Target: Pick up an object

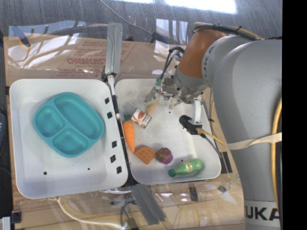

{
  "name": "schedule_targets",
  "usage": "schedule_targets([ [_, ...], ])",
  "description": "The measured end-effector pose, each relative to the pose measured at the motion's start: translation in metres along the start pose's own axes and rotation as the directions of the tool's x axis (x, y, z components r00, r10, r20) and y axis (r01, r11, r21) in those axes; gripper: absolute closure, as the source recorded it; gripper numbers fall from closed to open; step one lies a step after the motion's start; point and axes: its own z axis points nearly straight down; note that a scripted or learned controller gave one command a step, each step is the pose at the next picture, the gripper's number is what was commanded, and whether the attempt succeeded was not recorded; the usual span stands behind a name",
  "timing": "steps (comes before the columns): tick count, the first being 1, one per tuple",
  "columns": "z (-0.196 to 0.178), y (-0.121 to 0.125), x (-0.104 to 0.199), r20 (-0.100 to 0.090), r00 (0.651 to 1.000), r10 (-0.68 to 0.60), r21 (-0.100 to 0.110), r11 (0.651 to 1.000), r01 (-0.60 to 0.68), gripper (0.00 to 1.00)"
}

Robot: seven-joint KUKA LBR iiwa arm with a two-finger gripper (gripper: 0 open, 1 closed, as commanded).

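The gripper (pixel 163 94) hangs low over the far end of the right bin (pixel 160 135), at the tip of the grey arm (pixel 240 95), whose orange band (pixel 199 51) sits just behind it. Its metal parts are tangled with cables and glare, so I cannot tell whether it is apart or together, and nothing is plainly clamped in it.

All the loose objects lie in this bin, on the near side of the gripper. Closest is a small beige piece (pixel 151 109), pale tan and stubby, just beside the gripper tip and a little to its left in the view; whether the two touch is unclear. Just beyond that lies a small can (pixel 141 118) on its side, with a white label and red-orange print. Further out from the gripper, an orange carrot (pixel 128 134) lies lengthwise along the bin's left wall. Well apart from the gripper, toward the near edge, sit a square tan waffle (pixel 145 155) and a round dark purple fruit (pixel 164 155), just beside each other. Farthest from the gripper is a green bottle (pixel 186 167), lying on its side with a yellow label.

Off to the gripper's left, the left bin (pixel 29 166) holds a teal divided plate (pixel 68 124). Both bins rest on the table (pixel 72 56).
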Motion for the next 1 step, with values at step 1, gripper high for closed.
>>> schedule_targets([
  [1, 0.0149, -0.0273, 0.0246, 0.002, 0.993, 0.116, 0.012, 0.993, -0.116, 0.0],
])
